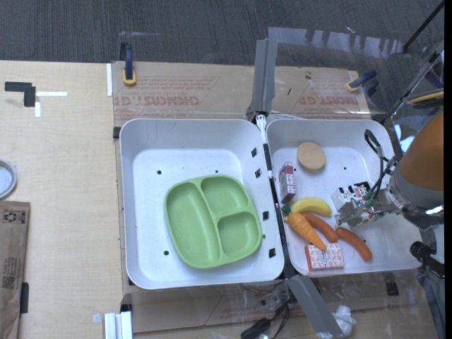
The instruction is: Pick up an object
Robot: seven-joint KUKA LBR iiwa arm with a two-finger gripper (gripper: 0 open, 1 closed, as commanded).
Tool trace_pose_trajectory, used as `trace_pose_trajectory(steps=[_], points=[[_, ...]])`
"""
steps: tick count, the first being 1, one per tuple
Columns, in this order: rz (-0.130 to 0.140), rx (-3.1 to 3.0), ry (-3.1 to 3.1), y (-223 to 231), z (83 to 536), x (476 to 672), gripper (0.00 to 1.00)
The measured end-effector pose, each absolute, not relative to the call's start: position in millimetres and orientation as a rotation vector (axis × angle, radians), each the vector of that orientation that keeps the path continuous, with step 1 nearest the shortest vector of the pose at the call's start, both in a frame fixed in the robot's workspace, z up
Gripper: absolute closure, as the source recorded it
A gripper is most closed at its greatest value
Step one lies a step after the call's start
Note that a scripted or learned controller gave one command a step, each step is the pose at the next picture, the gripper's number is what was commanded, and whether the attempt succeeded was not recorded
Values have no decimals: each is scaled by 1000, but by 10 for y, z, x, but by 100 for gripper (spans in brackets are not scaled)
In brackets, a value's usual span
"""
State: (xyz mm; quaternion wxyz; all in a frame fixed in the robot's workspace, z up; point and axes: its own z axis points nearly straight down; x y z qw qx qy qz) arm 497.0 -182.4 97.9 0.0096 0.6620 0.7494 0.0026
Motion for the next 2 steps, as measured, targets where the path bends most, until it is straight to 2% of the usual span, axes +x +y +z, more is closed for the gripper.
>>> trace_pose_trajectory(steps=[1, 2], points=[[5, 2073, 2336, -1843, 1041, 4977, 100], [-6, 2167, 2281, -1092, 1882, 4828, 100]])
